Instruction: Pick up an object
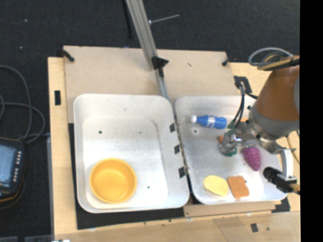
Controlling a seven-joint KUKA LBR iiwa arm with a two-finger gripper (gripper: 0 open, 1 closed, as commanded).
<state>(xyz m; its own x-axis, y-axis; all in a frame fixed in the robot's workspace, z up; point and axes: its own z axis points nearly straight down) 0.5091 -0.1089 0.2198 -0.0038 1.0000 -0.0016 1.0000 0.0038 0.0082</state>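
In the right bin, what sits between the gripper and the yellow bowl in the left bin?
In the camera view, bare white floor and the two bins' adjoining rims lie between the gripper and the round yellow plastic bowl.

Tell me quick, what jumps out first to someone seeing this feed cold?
The yellow bowl stands out, sitting alone in the near corner of the left bin. In the right bin, the arm's hand is down among the clutter, between the blue bottle and the purple object, with a yellow piece and orange piece nearer the front.
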